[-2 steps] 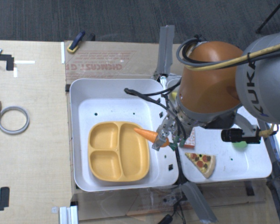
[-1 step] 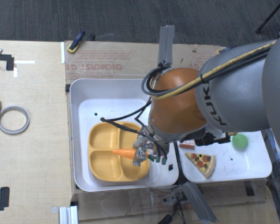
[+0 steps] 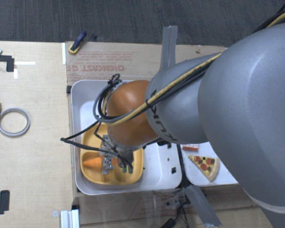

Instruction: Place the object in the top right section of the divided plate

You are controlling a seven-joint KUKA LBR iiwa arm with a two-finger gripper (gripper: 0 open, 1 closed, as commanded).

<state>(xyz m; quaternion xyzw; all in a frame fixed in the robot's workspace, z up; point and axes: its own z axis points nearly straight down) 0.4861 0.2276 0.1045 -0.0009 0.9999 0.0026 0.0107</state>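
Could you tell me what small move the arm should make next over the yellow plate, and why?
Probably a short lift straight up, to check the grasp. The gripper sits low over the yellow divided plate in the left bin, beside an orange carrot-like object. The arm covers the plate's upper sections, so neither the grasp nor the target section can be judged.

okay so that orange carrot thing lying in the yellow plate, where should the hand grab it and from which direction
Judging by its pose, grip the carrot across its narrow width near the middle, coming straight down from above. It lies flat in the yellow divided plate, long axis roughly left to right in the camera view, so the sides are the easiest faces to pinch. The hand hangs just beside its right end.
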